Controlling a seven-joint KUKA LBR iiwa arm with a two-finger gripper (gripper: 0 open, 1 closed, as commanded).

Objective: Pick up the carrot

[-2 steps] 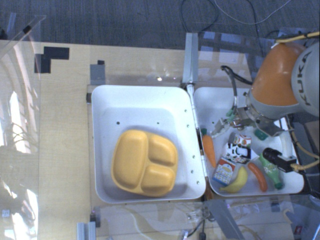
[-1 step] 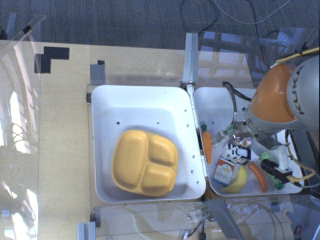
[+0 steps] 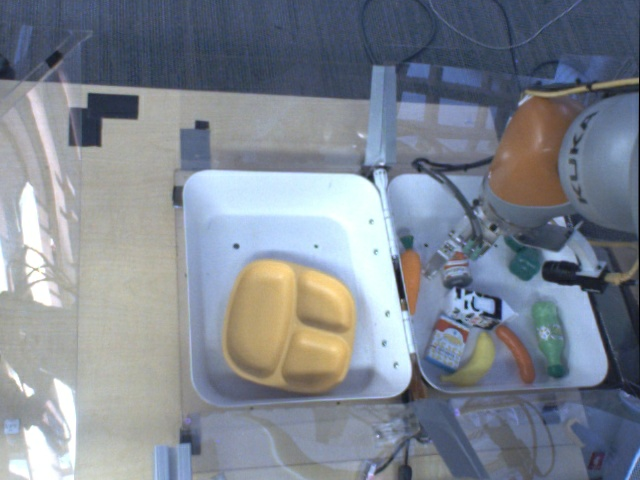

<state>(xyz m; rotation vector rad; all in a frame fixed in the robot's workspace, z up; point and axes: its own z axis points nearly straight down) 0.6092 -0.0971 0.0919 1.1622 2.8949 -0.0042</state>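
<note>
Lying along the left wall of the right bin, the carrot points its green top away from the camera. Just right of the carrot, the pincer hangs over the bin floor; whether it is clenched or released cannot be told. Farther right of the carrot sit a small carton, a lemon, a sausage and a green bottle. Left of the carrot, the left bin holds a yellow divided tray.
</note>
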